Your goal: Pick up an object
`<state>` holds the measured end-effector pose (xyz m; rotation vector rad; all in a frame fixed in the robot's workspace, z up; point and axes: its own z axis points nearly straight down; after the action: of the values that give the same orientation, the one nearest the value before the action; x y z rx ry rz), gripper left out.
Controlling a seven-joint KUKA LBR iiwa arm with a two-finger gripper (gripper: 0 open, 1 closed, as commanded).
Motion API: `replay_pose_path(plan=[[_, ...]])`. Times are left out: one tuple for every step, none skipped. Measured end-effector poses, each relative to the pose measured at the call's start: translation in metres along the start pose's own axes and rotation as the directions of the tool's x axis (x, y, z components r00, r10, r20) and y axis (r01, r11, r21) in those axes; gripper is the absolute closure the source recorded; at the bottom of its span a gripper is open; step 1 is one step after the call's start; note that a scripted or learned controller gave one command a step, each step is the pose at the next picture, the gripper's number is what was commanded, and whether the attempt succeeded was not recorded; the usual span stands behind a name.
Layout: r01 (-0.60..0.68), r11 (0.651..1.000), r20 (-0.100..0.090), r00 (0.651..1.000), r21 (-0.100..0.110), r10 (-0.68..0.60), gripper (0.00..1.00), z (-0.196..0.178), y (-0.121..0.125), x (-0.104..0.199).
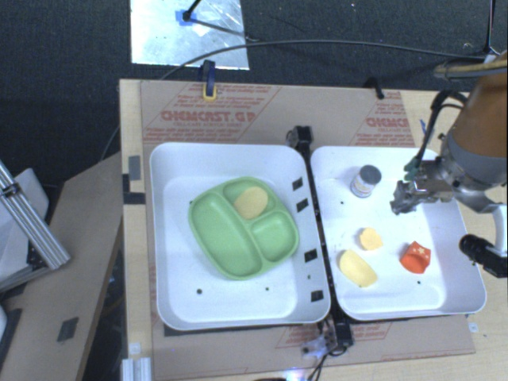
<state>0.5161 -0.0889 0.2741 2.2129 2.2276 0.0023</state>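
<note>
Pincer (403, 199) poised over the right-hand bin (468, 292), nothing picked yet.

Whether its tips are spread or pressed together I cannot tell — they are a dark blur. Nearest lies a small metal can (366, 181), just left of the pincer and a little farther back: rigid, smooth, likely slippery, best taken across its round sides. Nearer the camera sit a pale yellow chunk (369, 239), a yellow lemon-like piece (358, 268) and an orange-red lump (415, 257) (probably light toy food — stiff enough to pinch at the middle).
</note>
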Motion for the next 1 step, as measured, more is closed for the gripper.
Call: replay_pose_path(plan=[[0.001, 1.000, -0.001, 1.000, 0.001, -0.001, 1.00, 0.0154, 0.0047, 0.0527]])
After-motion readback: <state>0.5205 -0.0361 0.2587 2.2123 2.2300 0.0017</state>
